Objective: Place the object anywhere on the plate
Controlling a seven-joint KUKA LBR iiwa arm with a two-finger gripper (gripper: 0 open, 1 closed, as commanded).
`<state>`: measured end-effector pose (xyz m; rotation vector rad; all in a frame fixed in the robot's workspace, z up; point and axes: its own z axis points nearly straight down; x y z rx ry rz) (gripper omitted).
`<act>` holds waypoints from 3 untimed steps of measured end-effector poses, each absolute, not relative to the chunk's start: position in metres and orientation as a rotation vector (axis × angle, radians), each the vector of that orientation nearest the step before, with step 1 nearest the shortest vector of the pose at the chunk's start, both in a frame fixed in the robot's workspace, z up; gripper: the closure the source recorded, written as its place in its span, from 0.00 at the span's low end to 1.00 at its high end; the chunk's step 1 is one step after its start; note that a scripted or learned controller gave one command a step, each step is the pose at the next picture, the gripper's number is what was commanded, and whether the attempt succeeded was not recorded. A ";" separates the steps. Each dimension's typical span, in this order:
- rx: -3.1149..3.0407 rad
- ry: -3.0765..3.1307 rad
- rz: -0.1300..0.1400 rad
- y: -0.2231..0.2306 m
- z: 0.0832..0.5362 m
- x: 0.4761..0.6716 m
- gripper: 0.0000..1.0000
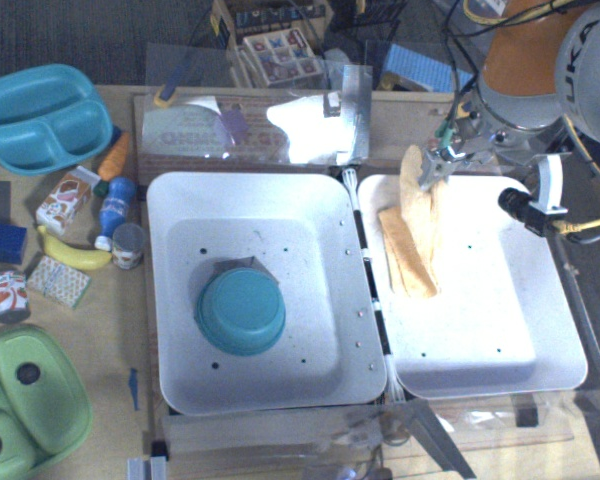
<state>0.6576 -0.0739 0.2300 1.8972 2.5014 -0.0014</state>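
A round teal plate (pixel 242 311) sits in the left white bin (pixel 180 228), left of that bin's middle. Along the left side of the right white bin (pixel 500 298) lies a tan, bread-like object (pixel 410 238), long and flat; its upper end rises toward the bin's back-left corner. My gripper (pixel 438 160) hangs right at that upper end, at the back of the right bin, with the grey and orange arm (pixel 540 48) behind it. Whether the object is gripped is not visible from here.
On the bench to the left are a blue divided tray (pixel 45 118), a green tray (pixel 25 408), a banana (pixel 72 250), a small bottle (pixel 113 208) and a can (pixel 128 243). A clear box (pixel 250 128) stands behind the left bin.
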 end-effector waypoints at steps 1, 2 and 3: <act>1.787 2.584 0.000 0.004 0.217 0.610 1.00; 1.813 2.566 0.000 0.060 0.195 0.574 1.00; 1.765 2.601 -0.001 0.136 0.187 0.533 1.00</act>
